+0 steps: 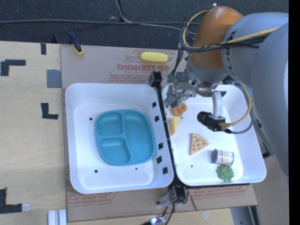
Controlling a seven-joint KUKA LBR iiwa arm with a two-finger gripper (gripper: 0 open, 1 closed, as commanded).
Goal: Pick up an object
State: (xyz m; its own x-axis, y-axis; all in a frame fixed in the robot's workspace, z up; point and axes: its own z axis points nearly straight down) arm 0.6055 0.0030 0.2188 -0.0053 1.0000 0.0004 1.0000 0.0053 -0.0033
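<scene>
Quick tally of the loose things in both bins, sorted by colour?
Blue: 1, the divided plate in the left bin.
Orange: 1, a small piece just under the claw.
Yellow: 2, a pale wedge and a pizza slice.
Silver: 1, a can.
Green: 1, a grape bunch.
Total: 6.

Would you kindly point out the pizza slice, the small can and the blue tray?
pizza slice (198, 143), camera view, its centre.
small can (223, 157), camera view, its side.
blue tray (124, 137), camera view, central divider.
</scene>
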